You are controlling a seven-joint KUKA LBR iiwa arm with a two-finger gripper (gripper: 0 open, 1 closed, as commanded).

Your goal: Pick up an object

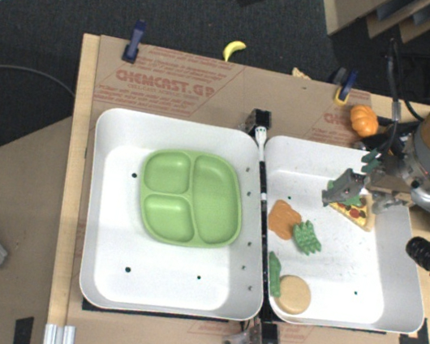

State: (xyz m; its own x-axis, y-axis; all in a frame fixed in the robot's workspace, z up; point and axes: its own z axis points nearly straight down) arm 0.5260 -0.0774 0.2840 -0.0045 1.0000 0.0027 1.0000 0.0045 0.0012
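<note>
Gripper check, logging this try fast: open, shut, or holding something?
Gripper: over the right bin, right at the pizza slice; whether it grips the slice cannot be told.

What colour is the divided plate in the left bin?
The divided plate is light green, uniformly, with no pattern. The camera view shows it clearly from above.

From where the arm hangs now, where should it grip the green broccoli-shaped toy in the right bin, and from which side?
Probably across its narrower middle, coming straight down from above. The green broccoli-shaped toy lies flat on the right white bin floor, its length slanting from upper left to lower right. The orange wedge-shaped toy touches its left edge, so set the fingers across the upper-right and lower-left sides to avoid pinching both.
</note>
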